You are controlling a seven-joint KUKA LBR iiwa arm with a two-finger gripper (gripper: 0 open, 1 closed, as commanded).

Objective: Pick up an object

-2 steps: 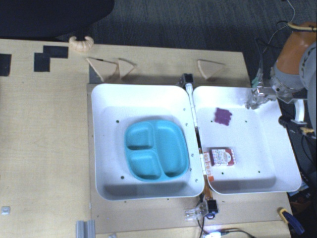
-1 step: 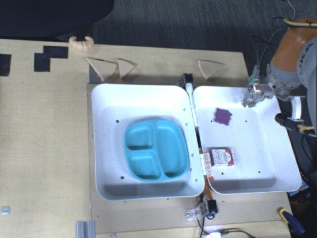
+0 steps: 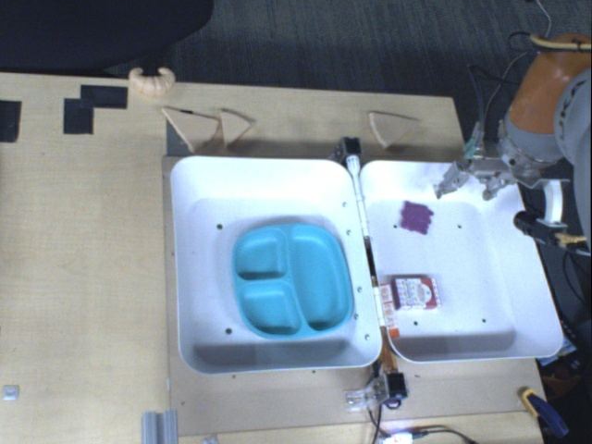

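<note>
Altogether two white bins sit side by side on the worktop [image 3: 83, 248]: the left bin [image 3: 199, 248] and the right bin [image 3: 518, 313]. One turquoise divided plate [image 3: 294, 279] with three compartments lies in the middle of the left bin. The right bin holds two loose things: one small purple piece [image 3: 415, 216] toward its far side, and one flat red-and-white packet [image 3: 413, 293] nearer the front, close to the wall shared with the left bin. The packet bears printing, too small to read. The claw [image 3: 470, 181] hangs over the far right part of the right bin, to the right of the purple piece and apart from it; its two fingers stand spread, with nothing between them.
</note>
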